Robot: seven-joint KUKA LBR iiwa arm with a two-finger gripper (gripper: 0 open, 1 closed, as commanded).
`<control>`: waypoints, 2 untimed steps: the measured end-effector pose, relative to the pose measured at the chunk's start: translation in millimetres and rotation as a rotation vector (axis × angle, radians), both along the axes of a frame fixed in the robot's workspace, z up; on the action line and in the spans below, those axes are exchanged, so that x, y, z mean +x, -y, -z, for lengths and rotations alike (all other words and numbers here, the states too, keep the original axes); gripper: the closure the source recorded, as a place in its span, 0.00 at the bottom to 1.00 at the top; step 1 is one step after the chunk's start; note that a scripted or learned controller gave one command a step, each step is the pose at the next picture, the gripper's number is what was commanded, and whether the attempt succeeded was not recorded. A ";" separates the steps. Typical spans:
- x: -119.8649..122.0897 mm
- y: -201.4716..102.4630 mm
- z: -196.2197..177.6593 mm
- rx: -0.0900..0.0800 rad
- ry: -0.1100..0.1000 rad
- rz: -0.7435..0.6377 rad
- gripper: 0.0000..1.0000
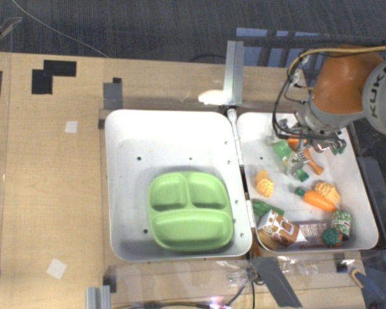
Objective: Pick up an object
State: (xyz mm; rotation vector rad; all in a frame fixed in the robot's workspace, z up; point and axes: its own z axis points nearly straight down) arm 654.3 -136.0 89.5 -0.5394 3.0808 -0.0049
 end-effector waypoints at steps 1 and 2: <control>-5.1 -20.2 1.3 0.002 -0.002 -0.004 0.00; -0.1 -21.0 -15.4 0.001 0.015 -0.005 1.00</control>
